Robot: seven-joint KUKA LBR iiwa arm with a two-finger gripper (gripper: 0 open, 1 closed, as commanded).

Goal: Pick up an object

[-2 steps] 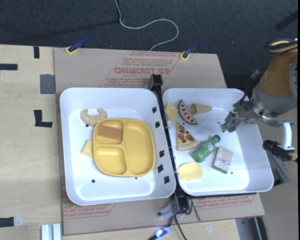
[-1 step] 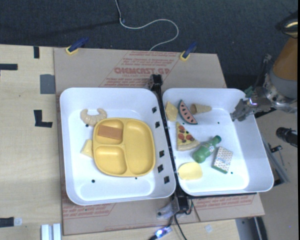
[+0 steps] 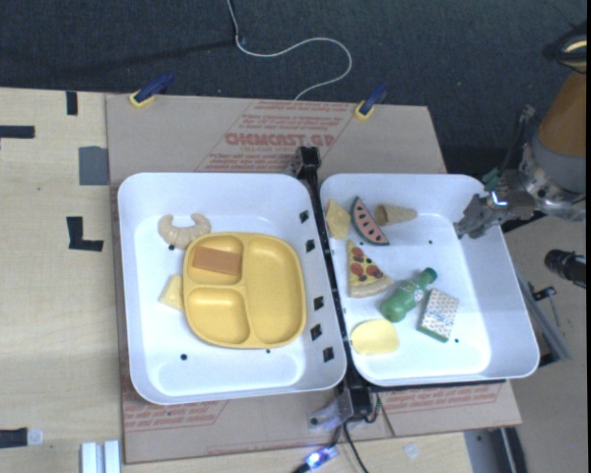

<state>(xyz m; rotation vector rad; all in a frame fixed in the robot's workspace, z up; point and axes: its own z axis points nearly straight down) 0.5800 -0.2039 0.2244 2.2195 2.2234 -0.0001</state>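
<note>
The right bin (image 3: 492, 294) holds a watermelon slice (image 3: 367, 221), a pizza slice (image 3: 364, 271), a green bottle (image 3: 407, 298), a small patterned box (image 3: 439, 314), a yellow round piece (image 3: 374, 338), a cone (image 3: 398, 214) and a yellow wedge (image 3: 336, 221). My gripper (image 3: 476, 216) hangs over the right bin's upper right part, above the white floor, apart from all the objects. Nothing shows between its fingers.
The left bin (image 3: 143, 264) bears a yellow divided plate (image 3: 246, 289) with a brown slab (image 3: 217, 259) in one compartment, a croissant (image 3: 180, 228) and a cheese wedge (image 3: 171, 292) beside it. A white cable (image 3: 295, 47) lies behind the bins. The arm enters at the right.
</note>
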